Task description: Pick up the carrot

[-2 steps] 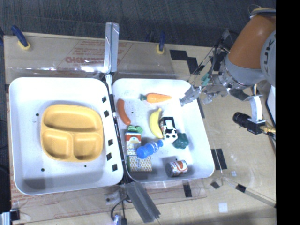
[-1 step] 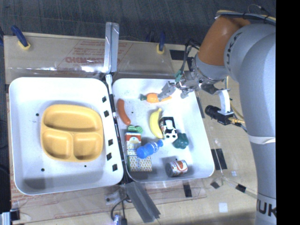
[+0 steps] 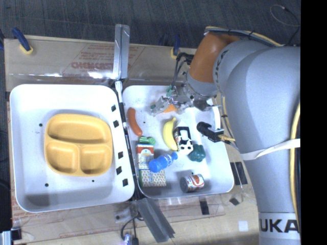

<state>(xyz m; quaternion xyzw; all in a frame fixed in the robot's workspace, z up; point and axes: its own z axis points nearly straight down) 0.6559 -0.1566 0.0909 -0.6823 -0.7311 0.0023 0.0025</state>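
reaching into the right bin (image 3: 225,175), the pincer (image 3: 171,102) sits over the carrot (image 3: 168,106); its grip i cannot tell. banana (image 3: 169,133) lies near.

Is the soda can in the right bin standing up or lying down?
Lying down. The can rests on its side near the right bin front edge, one round end showing.

Two bins side by side: left bin (image 3: 20,137) holding a compartment tray (image 3: 79,143) at centre. In the right bin (image 3: 225,175), sausage (image 3: 135,122) along the left wall, banana (image 3: 169,132) mid-bin, bottle (image 3: 162,162) before it, can (image 3: 192,182) near the front edge, carrot (image 3: 170,106) toward the back edge.
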